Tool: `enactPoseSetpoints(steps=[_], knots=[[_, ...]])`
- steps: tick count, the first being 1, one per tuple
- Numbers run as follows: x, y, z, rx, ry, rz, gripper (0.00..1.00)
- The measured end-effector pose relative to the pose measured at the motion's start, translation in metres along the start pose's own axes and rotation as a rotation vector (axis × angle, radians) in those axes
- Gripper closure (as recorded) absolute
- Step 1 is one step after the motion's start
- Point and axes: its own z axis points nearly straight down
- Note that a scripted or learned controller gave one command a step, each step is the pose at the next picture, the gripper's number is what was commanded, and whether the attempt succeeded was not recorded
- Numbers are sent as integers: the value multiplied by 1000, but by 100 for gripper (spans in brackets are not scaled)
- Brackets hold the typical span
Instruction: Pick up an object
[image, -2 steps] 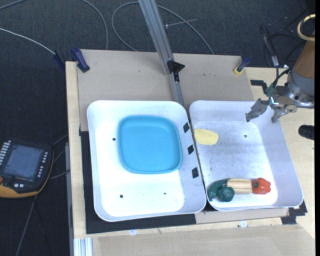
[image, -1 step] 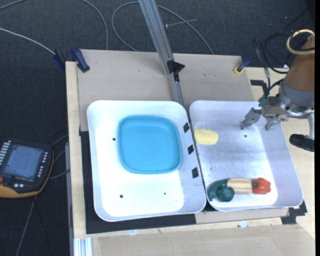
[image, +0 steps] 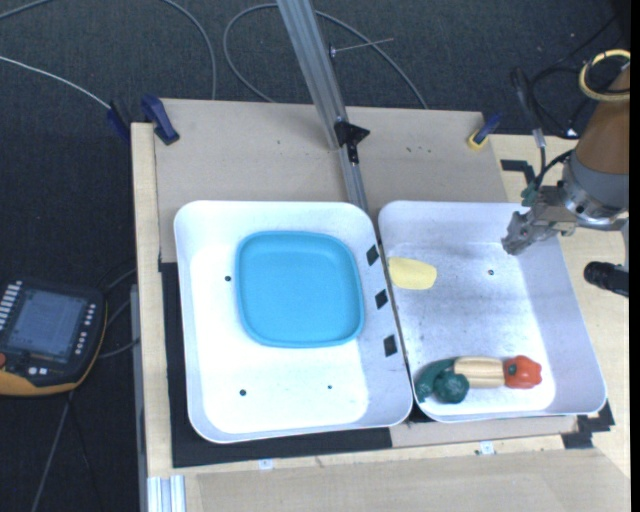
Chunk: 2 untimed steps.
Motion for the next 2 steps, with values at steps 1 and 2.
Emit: enactPoseSetpoints(steps=[1,2], knots=[[10,0,-56,-2,0,0,100],[10,1,-110,-3,-1,0,100]])
